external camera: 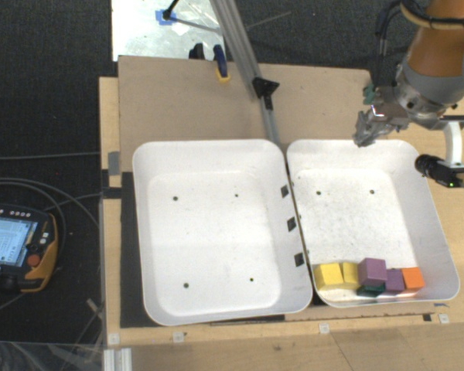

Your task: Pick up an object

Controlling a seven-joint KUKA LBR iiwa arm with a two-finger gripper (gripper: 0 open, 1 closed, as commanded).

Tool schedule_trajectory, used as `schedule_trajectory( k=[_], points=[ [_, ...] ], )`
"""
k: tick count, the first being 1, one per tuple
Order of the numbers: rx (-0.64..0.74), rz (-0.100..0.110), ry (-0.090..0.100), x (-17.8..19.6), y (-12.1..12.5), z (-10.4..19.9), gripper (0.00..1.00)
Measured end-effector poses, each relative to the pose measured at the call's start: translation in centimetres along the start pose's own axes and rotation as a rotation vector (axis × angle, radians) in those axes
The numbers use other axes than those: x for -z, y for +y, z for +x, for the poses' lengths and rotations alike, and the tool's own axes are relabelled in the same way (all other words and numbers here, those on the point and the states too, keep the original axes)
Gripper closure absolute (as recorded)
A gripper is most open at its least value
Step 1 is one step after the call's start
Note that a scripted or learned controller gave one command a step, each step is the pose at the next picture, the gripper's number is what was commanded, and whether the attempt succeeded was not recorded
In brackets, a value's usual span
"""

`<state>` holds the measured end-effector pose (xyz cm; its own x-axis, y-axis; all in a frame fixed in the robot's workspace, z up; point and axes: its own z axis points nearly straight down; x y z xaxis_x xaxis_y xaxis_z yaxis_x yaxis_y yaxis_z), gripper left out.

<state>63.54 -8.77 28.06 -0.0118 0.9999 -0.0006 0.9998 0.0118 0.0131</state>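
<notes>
Grey arm with the orange band [441,22] comes in from the right; its two-finger gripper [366,136] hangs over the far rim of the right shallow white bin [348,207], nothing visible between the fingers. Can't tell whether they're apart or together, too small and dark at this angle. Objects are all bunched in that bin's near-right corner, well apart from the gripper: yellow foam block [329,275], purple cube [373,269], dark green piece [370,288] under it, small mauve block [394,280], orange cube [413,277], all touching or just beside each other. Left shallow white bin [209,230] sits alongside. Teach pendant with a lit screen [11,246] lies on the floor at far left.
</notes>
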Motion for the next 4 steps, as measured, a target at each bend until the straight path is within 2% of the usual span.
schedule_trajectory(
  k=[1, 2, 3, 4],
  points=[
    [-0.012, 0.023, 0.003, -8.5, -6.2, 0.9, 1.0],
    [-0.017, 0.017, 0.0, -9.5, -13.3, -2.0, 1.0],
    [-0.004, 0.008, 0.0, -8.8, -9.7, 1.2, 1.0],
    [-0.016, 0.003, -0.004, -1.2, -11.1, -4.1, 1.0]
  ],
)
